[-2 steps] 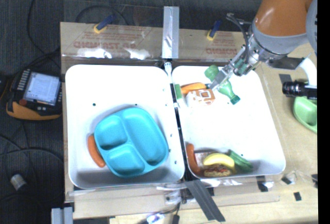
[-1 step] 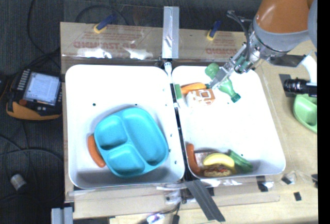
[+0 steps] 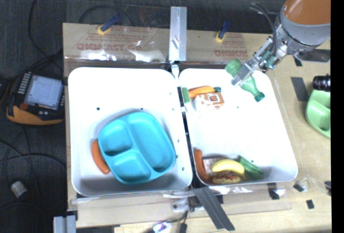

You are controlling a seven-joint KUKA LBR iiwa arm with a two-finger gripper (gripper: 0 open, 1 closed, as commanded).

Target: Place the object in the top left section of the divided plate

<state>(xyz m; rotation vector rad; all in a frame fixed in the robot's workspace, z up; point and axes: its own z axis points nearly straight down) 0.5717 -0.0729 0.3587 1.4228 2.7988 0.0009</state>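
Your gripper (image 3: 248,72) pinched the green toy bottle (image 3: 248,80) above the right bin's (image 3: 279,135) far corner, well apart from the blue divided plate (image 3: 137,146). It looked light, stiff and slick; you'd do best gripping across its narrow neck.

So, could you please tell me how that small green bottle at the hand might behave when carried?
The green bottle looks like light, rigid plastic. Hanging tilted at the hand, it might pivot or slip; its rounded body would probably roll if dropped.

One fixed overhead camera looks slantwise down on both bins (image 3: 129,73).
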